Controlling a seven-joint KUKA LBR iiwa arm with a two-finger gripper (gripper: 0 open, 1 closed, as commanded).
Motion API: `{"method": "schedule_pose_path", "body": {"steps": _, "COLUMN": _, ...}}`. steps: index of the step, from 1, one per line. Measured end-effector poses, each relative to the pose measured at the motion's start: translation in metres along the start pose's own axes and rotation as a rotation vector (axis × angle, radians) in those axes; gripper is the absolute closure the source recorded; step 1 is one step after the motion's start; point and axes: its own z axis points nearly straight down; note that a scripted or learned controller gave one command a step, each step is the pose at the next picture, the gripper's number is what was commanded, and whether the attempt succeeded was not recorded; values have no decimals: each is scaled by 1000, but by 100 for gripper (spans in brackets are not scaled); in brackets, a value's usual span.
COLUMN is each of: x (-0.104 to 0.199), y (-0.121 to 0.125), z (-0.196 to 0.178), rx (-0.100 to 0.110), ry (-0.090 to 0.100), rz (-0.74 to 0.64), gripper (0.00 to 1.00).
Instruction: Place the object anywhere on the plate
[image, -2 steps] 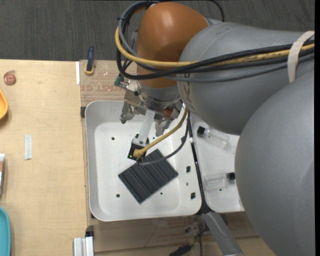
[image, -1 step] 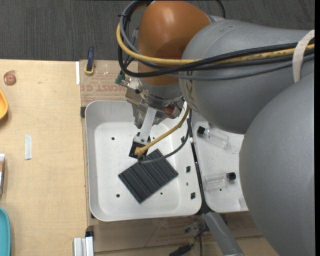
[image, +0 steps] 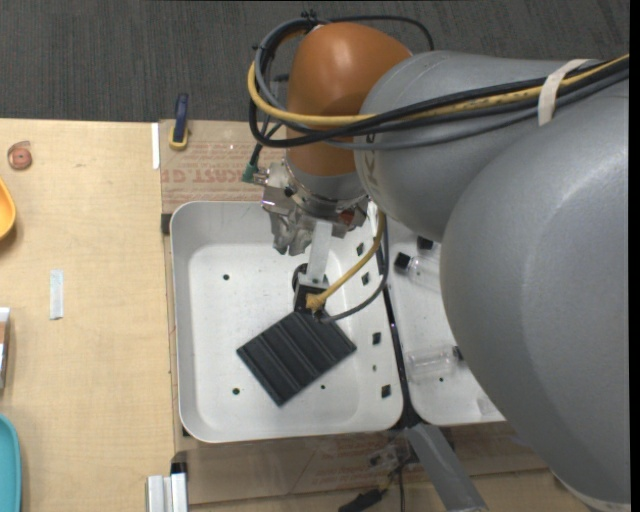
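1. Black and ribbed, a flat rectangular slab (image: 296, 355) lay in the middle of the left shallow white plastic bin (image: 180, 300). It was turned diagonally to the bin walls, one corner pointing far and one near. I took it for the object to be moved.
2. Seen from above, the metal two-finger hand (image: 290, 235) hung over the far half of that same bin. The slab lay straight toward the near side of it, almost in line and close by.
3. The slab looked close to square from this angle, so its long axis was hard to call. A grasp would likely need the hand turned to match the diagonal edges.
4. Whether the hand was released or clenched could not be told from here. Nothing was seen held in it.
5. The grey arm (image: 520, 250), with its orange band (image: 340, 80) above the wrist, reached in from the right. It crossed over the right white bin (image: 440, 400) and pointed the hand downward.
6. Which thing served as the plate could not be settled from this view. The pale wooden worktop (image: 80, 250) stretched to the left of the bins.
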Motion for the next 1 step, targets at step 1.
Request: {"method": "schedule_pose_path", "body": {"steps": 1, "x": 0, "y": 0, "z": 0, "rx": 0, "ry": 0, "rz": 0, "gripper": 0}}
